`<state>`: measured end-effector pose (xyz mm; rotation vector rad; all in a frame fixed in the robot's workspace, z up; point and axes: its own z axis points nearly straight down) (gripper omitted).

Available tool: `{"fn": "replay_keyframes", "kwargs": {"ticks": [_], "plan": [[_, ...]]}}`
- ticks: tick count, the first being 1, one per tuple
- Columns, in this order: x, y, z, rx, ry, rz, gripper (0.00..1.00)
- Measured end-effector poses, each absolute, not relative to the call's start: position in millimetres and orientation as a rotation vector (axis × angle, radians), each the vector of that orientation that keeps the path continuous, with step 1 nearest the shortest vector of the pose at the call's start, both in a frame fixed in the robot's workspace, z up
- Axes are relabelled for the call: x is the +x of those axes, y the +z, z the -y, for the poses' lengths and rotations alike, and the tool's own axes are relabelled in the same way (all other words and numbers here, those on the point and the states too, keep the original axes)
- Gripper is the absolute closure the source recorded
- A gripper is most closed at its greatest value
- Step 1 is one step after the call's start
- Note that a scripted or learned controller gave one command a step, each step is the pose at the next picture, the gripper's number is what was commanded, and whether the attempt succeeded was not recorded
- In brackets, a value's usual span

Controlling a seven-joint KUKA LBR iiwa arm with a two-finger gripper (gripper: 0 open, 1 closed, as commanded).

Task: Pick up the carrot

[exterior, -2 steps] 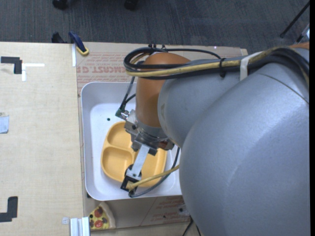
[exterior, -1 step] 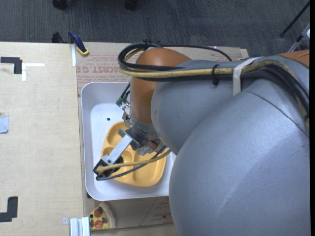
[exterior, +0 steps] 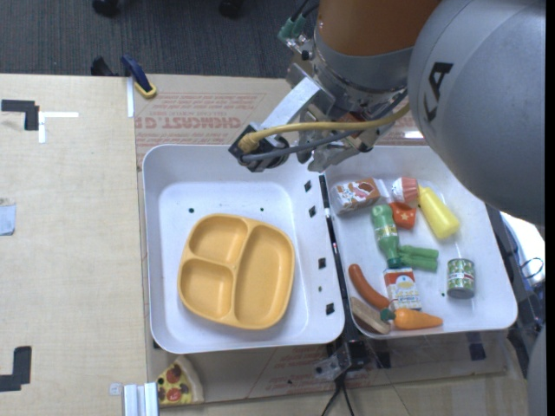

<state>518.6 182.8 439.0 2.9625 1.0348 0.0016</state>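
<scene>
Gripper point(exterior: 340, 150) hangs over the back edge where two white bins meet, and I cannot tell if it is open or closed. The bins sit on a pale bench point(exterior: 69, 250) with dark floor point(exterior: 191, 37) behind. The carrot point(exterior: 417, 321) lies at the right bin's point(exterior: 487, 306) front edge, touching a juice box point(exterior: 401, 288), with bare room to its right.

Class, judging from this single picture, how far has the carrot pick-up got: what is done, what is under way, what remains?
Done: nothing yet. The carrot lies in the right bin, at its near edge beside the sausage. Under way: the gripper hangs over the bins' far edge, well away from the carrot. Left: reaching the carrot, gripping it and lifting it.
</scene>
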Motion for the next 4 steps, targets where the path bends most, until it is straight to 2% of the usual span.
{"fn": "replay_keyframes", "kwargs": {"ticks": [1,2,3,4], "plan": [[518.5,438.7,-183.0,2.962,0.0,-1.035,0.0],[477.6,267.7,-229.0,2.941,-0.008,-1.099,0.0],[477.3,153.0,-227.5,3.085,-0.006,-0.581,0.0],[518.7,90.7,-173.2,3.121,-0.006,-0.337,0.0]]}}
